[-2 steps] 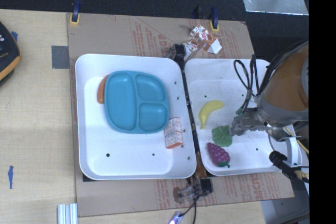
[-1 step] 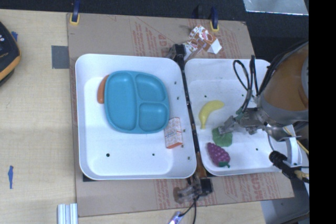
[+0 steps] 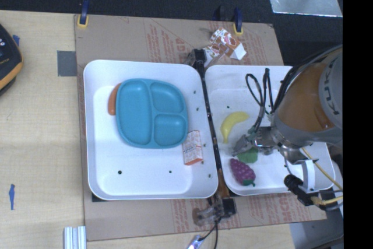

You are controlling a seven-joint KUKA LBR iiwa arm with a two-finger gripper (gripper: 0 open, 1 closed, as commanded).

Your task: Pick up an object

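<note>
Across two white bins we count: left bin (image 3: 99, 125) one blue divided plate (image 3: 152, 113), one packet (image 3: 193, 147); right bin (image 3: 224, 81) one banana (image 3: 233, 123), one grape bunch (image 3: 242, 171), gripper (image 3: 245, 147) over a green piece (image 3: 248, 156), grip unreadable.

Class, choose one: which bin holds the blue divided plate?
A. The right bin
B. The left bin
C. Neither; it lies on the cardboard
B: the blue divided plate lies inside the left bin, while the right bin holds the banana and grapes.

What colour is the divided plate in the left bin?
The divided plate is light blue, as the camera view shows looking down on the left bin.
</note>
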